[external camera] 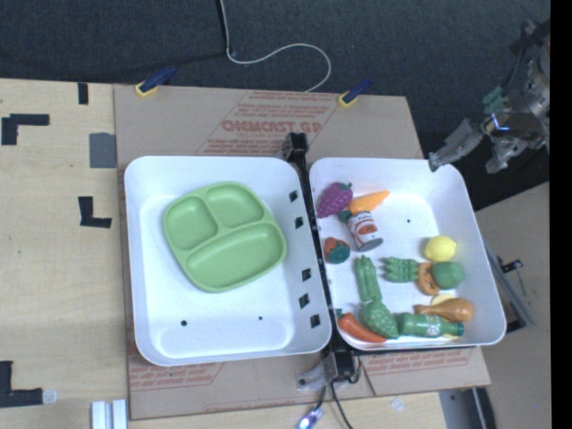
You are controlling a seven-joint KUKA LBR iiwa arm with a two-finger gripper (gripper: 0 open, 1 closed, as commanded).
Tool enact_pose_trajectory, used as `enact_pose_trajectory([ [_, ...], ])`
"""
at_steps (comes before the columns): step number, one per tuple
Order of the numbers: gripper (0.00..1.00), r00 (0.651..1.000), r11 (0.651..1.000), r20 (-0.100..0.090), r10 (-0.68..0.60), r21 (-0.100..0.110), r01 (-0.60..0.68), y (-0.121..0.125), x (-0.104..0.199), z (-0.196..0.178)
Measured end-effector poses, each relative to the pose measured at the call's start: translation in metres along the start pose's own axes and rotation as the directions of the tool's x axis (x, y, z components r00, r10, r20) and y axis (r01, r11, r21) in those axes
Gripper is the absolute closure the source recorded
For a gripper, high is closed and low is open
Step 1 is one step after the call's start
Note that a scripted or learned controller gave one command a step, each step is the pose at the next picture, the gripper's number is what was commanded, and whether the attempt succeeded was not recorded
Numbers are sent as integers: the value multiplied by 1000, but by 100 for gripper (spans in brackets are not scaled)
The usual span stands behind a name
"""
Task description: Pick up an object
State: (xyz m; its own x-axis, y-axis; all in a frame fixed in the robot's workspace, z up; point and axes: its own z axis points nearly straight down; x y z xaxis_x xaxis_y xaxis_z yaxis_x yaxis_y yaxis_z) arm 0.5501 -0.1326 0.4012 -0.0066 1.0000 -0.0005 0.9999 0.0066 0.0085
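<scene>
Small toy foods crowded in the right-hand shallow white bin (474,206): purple plastic grape bunch (334,198), orange carrot (370,200), red-labelled little can (365,230), yellow lemon (440,248), green pieces heaped near the front. Tightly packed, so risk of a descent landing between two, nudging neighbours, closing on nothing, or slipping off the round lemon. Left bin (143,239) carrying a pale green sectioned plate (223,236). Grey two-finger gripper (500,132) up at far right, outside the bin rim, touching none of the toys; blurred, spread impossible to tell.
</scene>
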Motion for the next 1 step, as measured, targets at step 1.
enact_pose_trajectory([
  [1,100,1000,1000,1,3,8,-3,1,-2,-3],
])
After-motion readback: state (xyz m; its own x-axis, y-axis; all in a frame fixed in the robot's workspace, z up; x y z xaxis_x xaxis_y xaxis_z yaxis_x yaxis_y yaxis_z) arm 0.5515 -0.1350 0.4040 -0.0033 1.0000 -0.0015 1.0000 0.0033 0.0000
